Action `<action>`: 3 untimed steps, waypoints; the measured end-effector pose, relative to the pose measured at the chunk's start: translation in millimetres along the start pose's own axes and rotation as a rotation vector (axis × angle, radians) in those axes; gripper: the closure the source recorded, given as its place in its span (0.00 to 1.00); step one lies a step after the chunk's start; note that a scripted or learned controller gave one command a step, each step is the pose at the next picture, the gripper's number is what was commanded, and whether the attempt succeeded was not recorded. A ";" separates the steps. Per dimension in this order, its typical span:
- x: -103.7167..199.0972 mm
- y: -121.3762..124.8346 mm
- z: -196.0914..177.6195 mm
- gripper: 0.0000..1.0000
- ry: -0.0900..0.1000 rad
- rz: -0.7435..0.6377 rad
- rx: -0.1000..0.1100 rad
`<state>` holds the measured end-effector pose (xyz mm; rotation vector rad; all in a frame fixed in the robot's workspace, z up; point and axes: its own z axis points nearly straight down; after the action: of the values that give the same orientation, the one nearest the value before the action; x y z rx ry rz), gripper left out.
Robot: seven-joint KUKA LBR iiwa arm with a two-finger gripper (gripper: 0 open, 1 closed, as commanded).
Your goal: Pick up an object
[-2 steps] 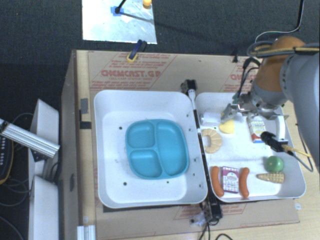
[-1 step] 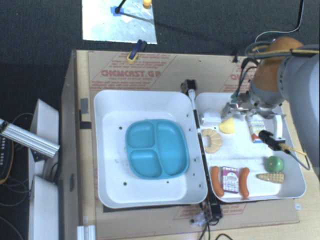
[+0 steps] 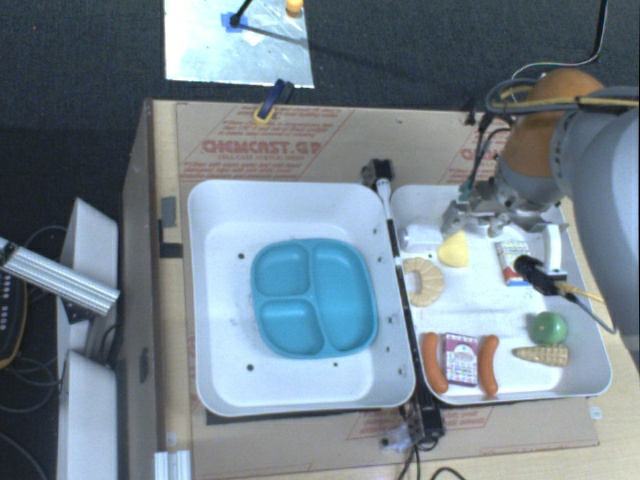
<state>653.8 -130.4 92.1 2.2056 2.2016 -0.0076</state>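
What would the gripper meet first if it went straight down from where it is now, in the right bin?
Most likely the pale yellow lemon-shaped object, which lies just below the gripper in the right bin. From this slanted view the depth is unclear, so it might land on bare bin floor beside it.

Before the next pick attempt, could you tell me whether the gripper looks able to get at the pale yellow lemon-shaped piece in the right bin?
Probably yes. The gripper sits just above the yellow piece, which lies uncovered on the right bin floor, apart from the ring-shaped biscuit.
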 end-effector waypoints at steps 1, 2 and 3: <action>2.2 -4.8 -0.1 0.00 -0.002 0.002 -0.005; 6.3 -15.3 -0.8 0.00 -0.005 0.007 -0.009; 8.2 -19.6 -0.8 0.00 -0.008 0.007 -0.011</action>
<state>634.2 -122.1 92.4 2.2036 2.1842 -0.0042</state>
